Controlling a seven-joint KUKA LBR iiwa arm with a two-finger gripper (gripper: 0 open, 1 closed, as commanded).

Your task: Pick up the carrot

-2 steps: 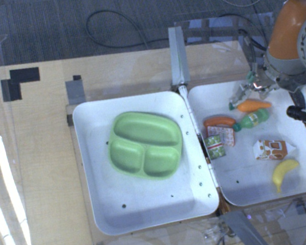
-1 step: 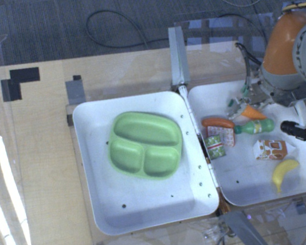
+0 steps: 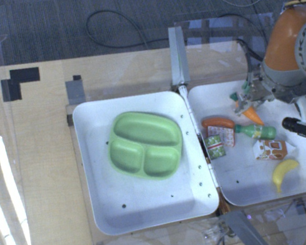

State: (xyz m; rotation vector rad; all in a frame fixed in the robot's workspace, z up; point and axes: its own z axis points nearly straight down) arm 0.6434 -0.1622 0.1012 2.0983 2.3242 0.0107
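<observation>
Arm in from 3 o'clock, tool (image 3: pixel 246 99) low over right bin (image 3: pixel 234 190).
Carrot (image 3: pixel 251 114) lies at the tool tip, bin's 1 o'clock; tool grip state can't tell. Orange-banded wrist angled down-left.

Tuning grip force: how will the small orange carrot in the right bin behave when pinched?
The small orange carrot looks like rigid toy plastic, so probably stiff and light. Its tapered, rounded shape may slip from the gripper or roll across the smooth white right bin.
</observation>
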